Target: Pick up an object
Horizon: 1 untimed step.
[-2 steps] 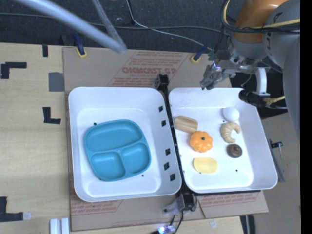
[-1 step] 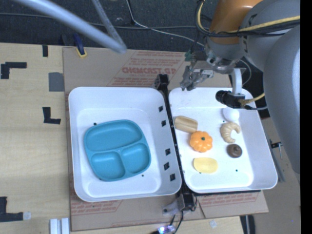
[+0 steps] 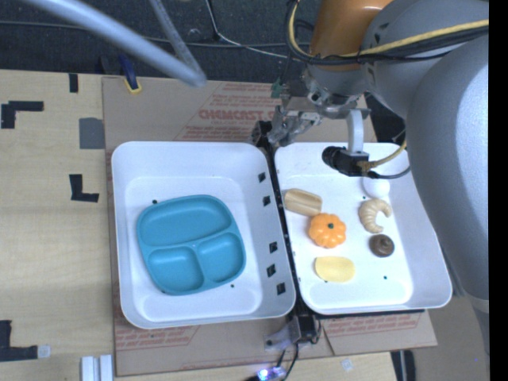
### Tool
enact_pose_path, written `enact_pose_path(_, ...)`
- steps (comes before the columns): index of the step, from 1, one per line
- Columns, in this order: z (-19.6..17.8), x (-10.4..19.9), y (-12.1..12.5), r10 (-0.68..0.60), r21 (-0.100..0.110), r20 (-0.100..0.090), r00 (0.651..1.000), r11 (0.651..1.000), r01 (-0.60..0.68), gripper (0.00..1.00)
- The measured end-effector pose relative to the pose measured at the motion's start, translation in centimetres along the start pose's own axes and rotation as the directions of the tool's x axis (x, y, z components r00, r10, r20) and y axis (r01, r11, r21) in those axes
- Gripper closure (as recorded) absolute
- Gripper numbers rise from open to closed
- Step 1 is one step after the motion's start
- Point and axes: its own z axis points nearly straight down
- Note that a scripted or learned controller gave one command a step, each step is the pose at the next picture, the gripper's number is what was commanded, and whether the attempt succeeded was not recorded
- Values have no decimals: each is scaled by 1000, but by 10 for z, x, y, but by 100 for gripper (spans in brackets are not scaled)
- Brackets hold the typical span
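Two white bins are seen side by side on the bench (image 3: 48, 213). In the left bin (image 3: 127, 165) a blue divided tray (image 3: 190, 243) lies flat. The right bin (image 3: 421, 284) holds five small things: a tan roll (image 3: 302, 202) near the divider, an orange pumpkin (image 3: 327, 229) just below it, a yellow piece (image 3: 334, 269) below the pumpkin, a pale croissant (image 3: 375, 213) to the right, and a brown round piece (image 3: 382, 246) just beneath the croissant. The grey arm (image 3: 444, 70) is seen reaching in from the right, and the end effector (image 3: 284, 127) is placed over the far end of the divider between the bins, well apart from all five things. Nothing is seen between its fingers; whether they are open or closed cannot be told.
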Motion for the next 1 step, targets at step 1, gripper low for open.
enact_pose_path(1, 8, 45, -14, 1, 2, 0, 1000, 1000, -1, 100)
